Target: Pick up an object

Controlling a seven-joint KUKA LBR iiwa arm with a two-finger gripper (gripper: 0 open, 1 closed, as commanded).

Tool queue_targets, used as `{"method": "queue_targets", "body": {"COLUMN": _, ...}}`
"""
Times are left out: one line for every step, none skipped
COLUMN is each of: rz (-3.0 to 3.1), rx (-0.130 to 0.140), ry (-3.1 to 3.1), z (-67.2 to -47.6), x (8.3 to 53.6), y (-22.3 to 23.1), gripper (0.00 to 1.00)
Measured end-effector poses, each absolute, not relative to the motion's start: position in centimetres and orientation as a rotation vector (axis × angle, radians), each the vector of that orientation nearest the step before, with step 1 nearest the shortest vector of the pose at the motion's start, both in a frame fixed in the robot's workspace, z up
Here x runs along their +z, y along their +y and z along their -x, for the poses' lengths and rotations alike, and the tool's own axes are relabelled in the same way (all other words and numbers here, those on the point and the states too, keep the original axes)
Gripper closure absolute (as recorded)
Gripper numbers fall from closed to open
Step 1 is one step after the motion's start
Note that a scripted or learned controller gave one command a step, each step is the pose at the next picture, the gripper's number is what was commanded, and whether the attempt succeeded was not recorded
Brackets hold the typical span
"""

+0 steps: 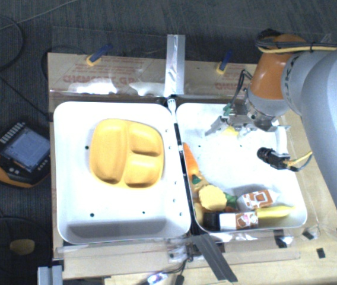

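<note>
You've lifted nothing yet: the gripper (235, 125) hangs spread and bare over the upper part of the right bin (296, 189), while the carrot (190, 158), bottle (237, 220) and other objects wait along its lower-left side.

Two white bins (67, 218), one yellow tray (126, 153)

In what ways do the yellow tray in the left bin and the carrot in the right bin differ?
The yellow tray is broad, with three compartments; the carrot is thin and tapered. The tray is yellow, the carrot orange. The tray lies alone near the middle of the left bin; the carrot lies along the left wall of the right bin, near other items. Both lie flat, away from the claw.
</note>
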State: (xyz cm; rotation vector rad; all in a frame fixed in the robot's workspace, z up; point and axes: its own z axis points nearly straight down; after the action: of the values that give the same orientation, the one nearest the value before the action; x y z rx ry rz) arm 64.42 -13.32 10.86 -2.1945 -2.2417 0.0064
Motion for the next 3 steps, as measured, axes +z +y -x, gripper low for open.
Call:
{"method": "queue_targets", "body": {"rz": 2.186, "rx": 0.014, "ry": -2.233, "z": -66.6, "x": 8.7, "y": -14.1, "gripper": 0.00}}
{"method": "queue_targets", "body": {"rz": 2.184, "rx": 0.023, "ry": -2.234, "z": -66.5, "x": 9.6, "y": -14.2, "gripper": 1.00}}
{"method": "queue_targets", "body": {"rz": 2.152, "rx": 0.000, "ry": -2.288, "z": -62.0, "x": 20.2, "y": -9.7, "gripper": 1.00}}
